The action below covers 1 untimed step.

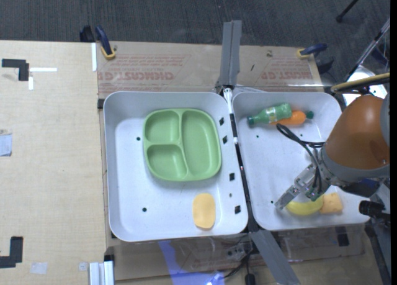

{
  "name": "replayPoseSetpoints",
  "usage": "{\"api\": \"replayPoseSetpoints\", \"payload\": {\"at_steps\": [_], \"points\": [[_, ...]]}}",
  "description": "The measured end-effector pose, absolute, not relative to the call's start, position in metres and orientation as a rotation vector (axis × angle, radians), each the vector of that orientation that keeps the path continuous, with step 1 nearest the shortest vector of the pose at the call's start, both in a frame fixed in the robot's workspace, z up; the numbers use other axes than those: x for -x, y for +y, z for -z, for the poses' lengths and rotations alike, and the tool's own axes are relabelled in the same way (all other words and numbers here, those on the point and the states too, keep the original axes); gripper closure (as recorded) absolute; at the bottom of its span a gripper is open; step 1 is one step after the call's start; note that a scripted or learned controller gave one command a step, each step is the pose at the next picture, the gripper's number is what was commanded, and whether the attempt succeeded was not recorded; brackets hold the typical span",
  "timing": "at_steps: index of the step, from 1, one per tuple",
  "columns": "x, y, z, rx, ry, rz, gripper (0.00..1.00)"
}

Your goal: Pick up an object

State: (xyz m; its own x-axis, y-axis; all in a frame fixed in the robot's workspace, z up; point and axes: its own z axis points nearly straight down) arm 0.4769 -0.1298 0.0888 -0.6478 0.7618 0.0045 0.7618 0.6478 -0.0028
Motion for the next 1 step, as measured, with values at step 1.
{"api": "replayPoseSetpoints", "payload": {"at_steps": [1], "points": [[-0.4780,-0.1083,-0.0888,1.641,-2.674,-0.002,0.00]]}}
